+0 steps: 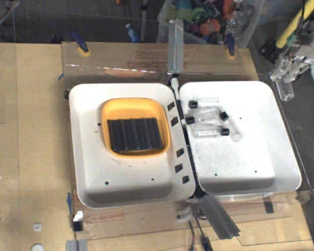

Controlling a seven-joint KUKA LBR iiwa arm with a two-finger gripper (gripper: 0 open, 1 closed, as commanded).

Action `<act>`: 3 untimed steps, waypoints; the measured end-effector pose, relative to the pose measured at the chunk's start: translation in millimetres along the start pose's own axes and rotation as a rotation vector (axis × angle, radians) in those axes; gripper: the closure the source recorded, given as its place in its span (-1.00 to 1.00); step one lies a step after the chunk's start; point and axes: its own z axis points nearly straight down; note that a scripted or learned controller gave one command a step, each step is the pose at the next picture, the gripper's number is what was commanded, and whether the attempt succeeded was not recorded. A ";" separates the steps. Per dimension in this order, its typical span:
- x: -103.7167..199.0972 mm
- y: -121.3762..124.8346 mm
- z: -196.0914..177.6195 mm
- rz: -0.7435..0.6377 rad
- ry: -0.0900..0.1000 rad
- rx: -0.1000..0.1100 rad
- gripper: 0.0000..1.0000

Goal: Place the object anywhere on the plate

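A pale wooden table (26,140) is filling the left and lower parts of the view, with even light lying flat across it. A clear sheet (120,61) is lying at its far side, pinned by blue clamps (82,46). Beyond the table, dark grey carpet (68,9) is covering the floor. A clear tub (214,7) of bright toys is sitting at the top. Thin cables (5,9) are trailing across the top left corner.

One fixed camera looks down aslant on both white bins (235,177).
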 end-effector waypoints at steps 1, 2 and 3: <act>-13.5 1.3 -22.6 -0.089 0.000 0.000 1.00; -15.5 1.9 -48.2 -0.365 0.000 -0.003 1.00; -15.9 2.0 -87.5 -0.668 0.000 -0.004 1.00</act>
